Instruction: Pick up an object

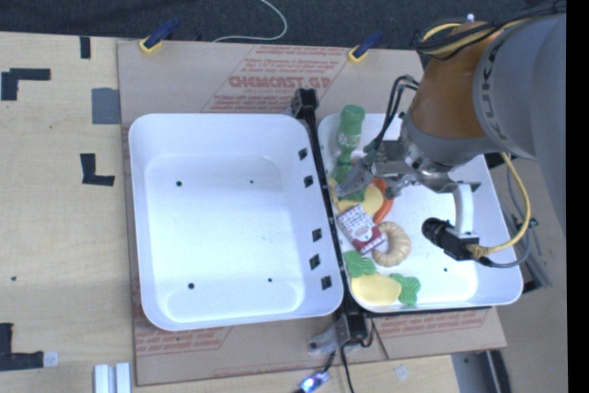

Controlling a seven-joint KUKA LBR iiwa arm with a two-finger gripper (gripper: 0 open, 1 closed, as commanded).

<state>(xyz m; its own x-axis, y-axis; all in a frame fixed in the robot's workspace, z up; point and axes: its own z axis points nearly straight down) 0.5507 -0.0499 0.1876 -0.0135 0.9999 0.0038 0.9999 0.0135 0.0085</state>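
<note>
The right bin [492, 290] holds a cluster of small things along its left side: a green bottle [350, 128] at the top, a red and white packet [359, 227], a tan ring-shaped piece [394, 244], a yellow item [375, 289] and green bits [359, 264] near the front. My gripper [366, 178] hangs low over the upper part of this cluster, just below the green bottle, above a yellow and orange piece [375, 197]. The grey wrist with its orange band [446, 97] reaches in from the right.
The left bin [221, 216] sits beside the right one, with a black divider strip [317, 198] between them. A cable [502, 235] loops off the wrist over the right bin's right side. Cardboard [267, 78] lies under both bins.
</note>
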